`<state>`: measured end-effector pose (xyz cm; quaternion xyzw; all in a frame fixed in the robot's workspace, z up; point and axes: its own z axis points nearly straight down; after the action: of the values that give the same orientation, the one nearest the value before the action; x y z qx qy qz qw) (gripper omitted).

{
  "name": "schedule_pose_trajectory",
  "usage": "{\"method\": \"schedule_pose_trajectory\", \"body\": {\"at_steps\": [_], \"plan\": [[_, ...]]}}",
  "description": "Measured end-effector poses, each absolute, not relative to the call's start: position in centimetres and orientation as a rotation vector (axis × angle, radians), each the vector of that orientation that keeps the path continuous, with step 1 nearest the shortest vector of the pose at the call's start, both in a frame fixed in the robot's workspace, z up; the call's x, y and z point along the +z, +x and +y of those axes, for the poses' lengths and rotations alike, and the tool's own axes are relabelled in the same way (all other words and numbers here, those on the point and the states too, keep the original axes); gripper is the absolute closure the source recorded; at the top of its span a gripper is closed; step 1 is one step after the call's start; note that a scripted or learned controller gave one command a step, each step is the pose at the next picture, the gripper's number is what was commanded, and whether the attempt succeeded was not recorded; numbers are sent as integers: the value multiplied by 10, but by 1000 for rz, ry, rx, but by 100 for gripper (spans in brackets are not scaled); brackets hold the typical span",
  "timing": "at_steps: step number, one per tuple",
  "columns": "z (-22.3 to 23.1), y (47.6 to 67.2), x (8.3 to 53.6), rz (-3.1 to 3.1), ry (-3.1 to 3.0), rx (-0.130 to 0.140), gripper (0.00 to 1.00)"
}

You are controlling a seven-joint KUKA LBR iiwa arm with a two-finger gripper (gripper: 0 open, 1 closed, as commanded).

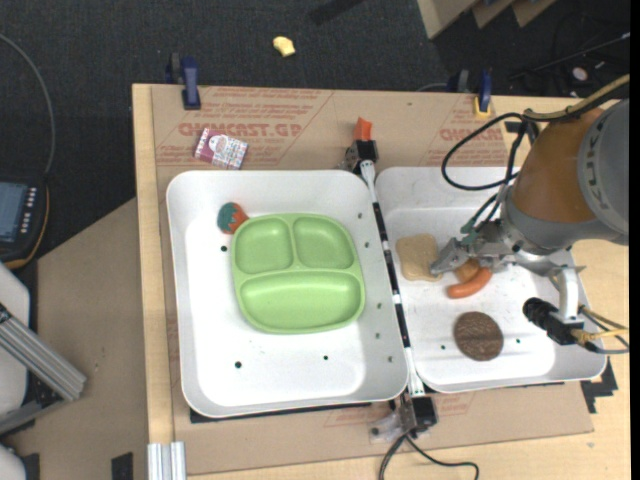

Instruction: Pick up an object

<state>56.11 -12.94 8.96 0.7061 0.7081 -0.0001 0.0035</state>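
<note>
In the right bin [560, 368] lie a tan slice of bread [416, 256], an orange sausage [471, 285] and a round brown cookie [479, 335]. My gripper [460, 258] hangs low in the middle of that bin, between the bread on its left and the sausage just below it. It partly covers the bread's right edge. Nothing is visibly held. The grey arm with its orange band [560, 183] comes in from the right above the bin.
The left bin [200, 348] holds a green divided plate [297, 272] and a small red-and-green ball [232, 217] at the plate's upper left. A black clamp bar [385, 258] runs between the bins. Black cables [480, 148] loop over the right bin's far side.
</note>
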Motion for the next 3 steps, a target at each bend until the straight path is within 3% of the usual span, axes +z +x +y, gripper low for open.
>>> {"method": "schedule_pose_trajectory", "body": {"at_steps": [1,2,3], "plan": [[-133,566,110,2205,2207,12,100],[-133,565,109,2206,2209,11,0],[-108,612,85,2223,2215,3,0]]}}
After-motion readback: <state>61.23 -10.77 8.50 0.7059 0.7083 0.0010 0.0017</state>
